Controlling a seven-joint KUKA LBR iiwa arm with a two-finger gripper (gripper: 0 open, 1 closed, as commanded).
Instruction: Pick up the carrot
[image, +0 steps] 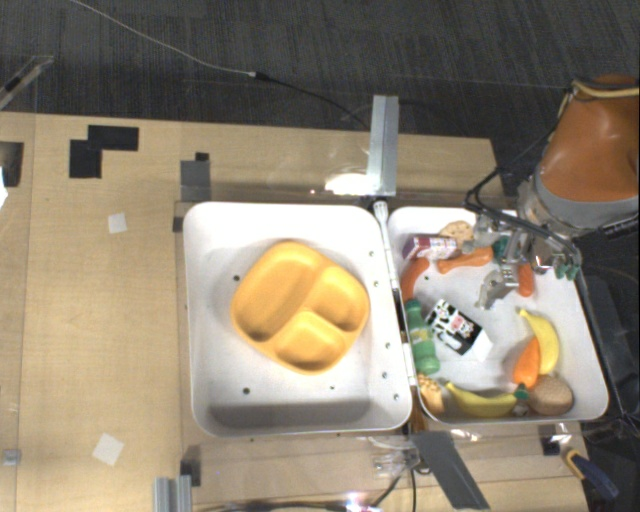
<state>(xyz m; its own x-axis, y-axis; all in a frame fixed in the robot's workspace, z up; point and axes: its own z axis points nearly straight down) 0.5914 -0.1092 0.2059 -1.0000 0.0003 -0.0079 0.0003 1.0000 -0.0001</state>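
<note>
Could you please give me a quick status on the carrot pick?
Gripper over right bin, upper part. Carrot lies free near right wall, between two bananas. Not yet reached.

Orange carrot (526, 362), green-tipped, upright-slanted in right bin, beside banana

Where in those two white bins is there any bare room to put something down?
The left bin has bare floor all round the yellow divided plate, widest along its near edge. The right bin is crowded; its one small bare patch lies between the black-and-white box and the banana.
</note>
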